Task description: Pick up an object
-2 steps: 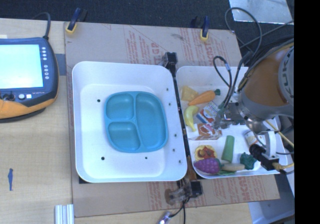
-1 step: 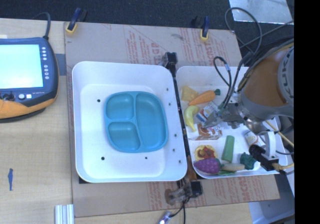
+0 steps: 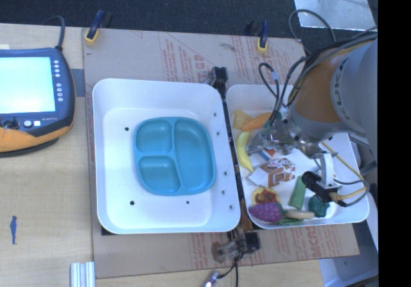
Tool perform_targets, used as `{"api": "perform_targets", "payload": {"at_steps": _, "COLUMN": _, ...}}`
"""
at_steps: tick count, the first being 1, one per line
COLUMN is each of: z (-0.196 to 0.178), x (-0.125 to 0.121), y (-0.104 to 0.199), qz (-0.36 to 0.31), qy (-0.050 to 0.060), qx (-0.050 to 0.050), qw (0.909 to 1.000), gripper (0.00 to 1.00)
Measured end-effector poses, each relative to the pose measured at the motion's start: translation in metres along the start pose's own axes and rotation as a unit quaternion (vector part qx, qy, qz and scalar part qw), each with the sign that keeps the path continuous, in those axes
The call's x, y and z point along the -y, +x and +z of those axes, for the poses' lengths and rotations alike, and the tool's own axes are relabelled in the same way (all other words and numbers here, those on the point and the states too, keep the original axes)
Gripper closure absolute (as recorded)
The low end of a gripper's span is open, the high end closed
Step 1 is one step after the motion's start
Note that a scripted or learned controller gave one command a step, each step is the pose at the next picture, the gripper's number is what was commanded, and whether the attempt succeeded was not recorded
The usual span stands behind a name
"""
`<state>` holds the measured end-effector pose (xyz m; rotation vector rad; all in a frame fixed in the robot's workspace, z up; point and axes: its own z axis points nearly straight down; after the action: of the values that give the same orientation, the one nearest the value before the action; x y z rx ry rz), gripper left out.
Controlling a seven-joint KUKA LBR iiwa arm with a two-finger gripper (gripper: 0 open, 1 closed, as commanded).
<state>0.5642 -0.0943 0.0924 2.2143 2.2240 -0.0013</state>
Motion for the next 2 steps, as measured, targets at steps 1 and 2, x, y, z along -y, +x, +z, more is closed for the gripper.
{"api": "perform_targets", "payload": {"at_steps": 1, "z": 0.000, "x": -0.076, "y": -0.020, "qz": 0.000, "qy": 0.002, "qx": -0.002, "qw": 1.0000, "gripper": 0.00}}
{"api": "perform_targets", "payload": {"at_steps": 2, "z": 0.001, "x": -0.002, "y": -0.016, "qz": 0.000, "qy": 0.003, "qx": -0.001, "qw": 1.0000, "gripper": 0.00}}
